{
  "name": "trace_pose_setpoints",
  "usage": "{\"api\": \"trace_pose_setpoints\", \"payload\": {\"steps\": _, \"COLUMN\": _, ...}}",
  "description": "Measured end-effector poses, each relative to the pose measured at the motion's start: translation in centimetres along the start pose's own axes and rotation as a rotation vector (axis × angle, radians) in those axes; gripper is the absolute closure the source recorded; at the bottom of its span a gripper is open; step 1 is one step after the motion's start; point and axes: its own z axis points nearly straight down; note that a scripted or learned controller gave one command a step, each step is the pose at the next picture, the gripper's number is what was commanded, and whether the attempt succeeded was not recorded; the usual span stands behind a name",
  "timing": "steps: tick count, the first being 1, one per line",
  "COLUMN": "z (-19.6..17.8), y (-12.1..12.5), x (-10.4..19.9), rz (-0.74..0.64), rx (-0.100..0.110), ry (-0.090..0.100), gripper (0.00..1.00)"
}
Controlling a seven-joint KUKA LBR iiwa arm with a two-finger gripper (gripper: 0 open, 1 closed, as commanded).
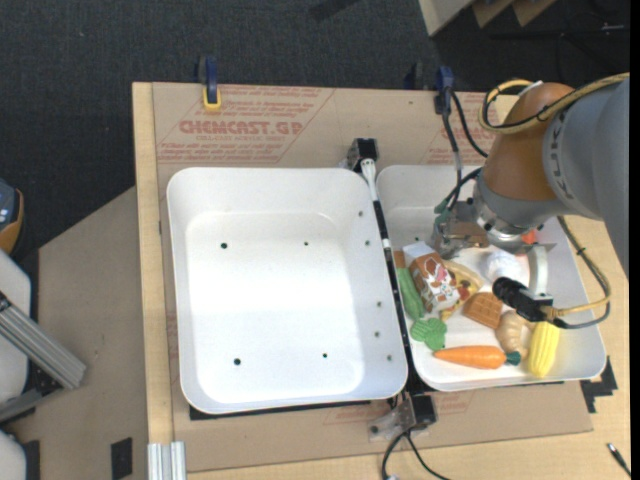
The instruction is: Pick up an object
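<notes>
just below gripper (478,240), toy food pile (470,318) in right bin (420,190)

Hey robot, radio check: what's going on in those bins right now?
Gripper low over right bin, nothing seen held. Carrot, corn, waffle, green piece crowded at near end. Left bin alongside.

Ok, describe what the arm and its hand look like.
The arm is a thick, rounded grey tube with a glossy orange band above the wrist. Thin black cables loop around it. The hand is a small grey metal block.
</notes>
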Motion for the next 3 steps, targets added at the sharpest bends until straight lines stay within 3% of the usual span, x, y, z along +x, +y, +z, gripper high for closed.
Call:
{"api": "trace_pose_setpoints", "payload": {"steps": 1, "z": -10.8, "y": 5.6, "x": 5.7, "rz": -0.009, "rx": -0.020, "ry": -0.001, "gripper": 1.00}}
{"api": "trace_pose_setpoints", "payload": {"steps": 2, "z": -27.5, "y": 5.1, "x": 10.8, "rz": -0.008, "rx": -0.026, "ry": 0.000, "gripper": 1.00}}
{"api": "trace_pose_setpoints", "payload": {"steps": 3, "z": -24.1, "y": 0.4, "x": 10.8, "rz": 0.000, "rx": 0.002, "ry": -0.001, "gripper": 1.00}}
